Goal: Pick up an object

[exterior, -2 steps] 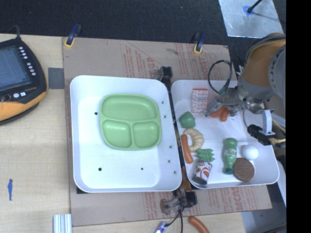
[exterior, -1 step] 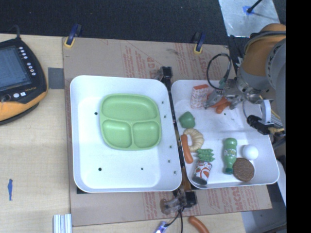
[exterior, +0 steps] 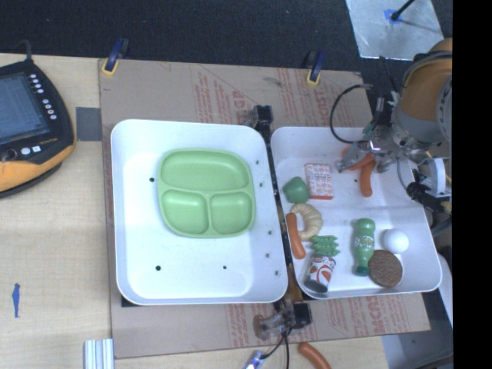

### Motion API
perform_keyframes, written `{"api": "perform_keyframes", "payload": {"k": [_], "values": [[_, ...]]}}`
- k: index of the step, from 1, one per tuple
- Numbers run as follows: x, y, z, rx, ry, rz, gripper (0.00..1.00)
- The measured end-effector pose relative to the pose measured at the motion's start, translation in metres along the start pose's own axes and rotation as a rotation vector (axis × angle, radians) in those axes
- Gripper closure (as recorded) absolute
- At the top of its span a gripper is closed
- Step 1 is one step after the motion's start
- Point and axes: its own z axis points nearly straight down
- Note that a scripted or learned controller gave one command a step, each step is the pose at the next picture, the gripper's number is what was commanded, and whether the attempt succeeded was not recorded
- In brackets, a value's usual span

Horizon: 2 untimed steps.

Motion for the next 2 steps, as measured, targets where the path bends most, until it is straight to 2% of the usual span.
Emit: {"api": "perform_keyframes", "payload": {"k": [1, 2], "values": [[-0.002, -0.003, -0.012, 0.019, 0.001, -0.005, 1.00], [0.013, -0.024, -0.077, -0.007, -0.001, 0.001, 1.00]]}}
